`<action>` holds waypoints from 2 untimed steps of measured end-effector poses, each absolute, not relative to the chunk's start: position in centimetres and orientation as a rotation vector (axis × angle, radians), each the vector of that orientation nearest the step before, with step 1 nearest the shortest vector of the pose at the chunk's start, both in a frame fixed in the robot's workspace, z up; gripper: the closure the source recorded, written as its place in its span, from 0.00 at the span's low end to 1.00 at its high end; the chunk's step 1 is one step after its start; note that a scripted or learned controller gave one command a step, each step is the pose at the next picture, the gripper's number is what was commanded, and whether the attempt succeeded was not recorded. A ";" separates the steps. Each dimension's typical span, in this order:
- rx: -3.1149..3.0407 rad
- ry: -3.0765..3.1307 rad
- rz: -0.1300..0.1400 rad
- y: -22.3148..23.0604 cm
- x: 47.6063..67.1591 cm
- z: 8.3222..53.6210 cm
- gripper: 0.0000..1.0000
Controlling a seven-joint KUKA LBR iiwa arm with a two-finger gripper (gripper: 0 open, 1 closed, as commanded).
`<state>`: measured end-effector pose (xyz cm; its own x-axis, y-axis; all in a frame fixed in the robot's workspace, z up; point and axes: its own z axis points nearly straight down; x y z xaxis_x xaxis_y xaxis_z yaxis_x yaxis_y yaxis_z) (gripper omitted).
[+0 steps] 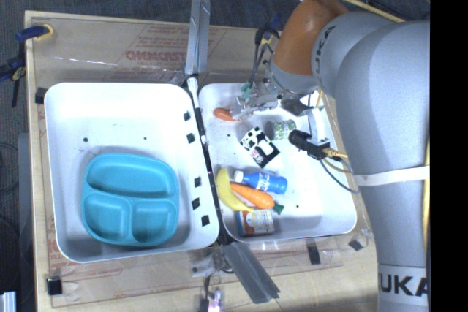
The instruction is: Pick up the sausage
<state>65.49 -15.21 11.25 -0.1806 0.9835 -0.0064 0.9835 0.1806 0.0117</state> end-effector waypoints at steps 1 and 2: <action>2.002 2.404 0.007 -15.2 65.5 11.2 0.00; 2.211 2.228 0.001 -13.7 65.7 9.3 0.00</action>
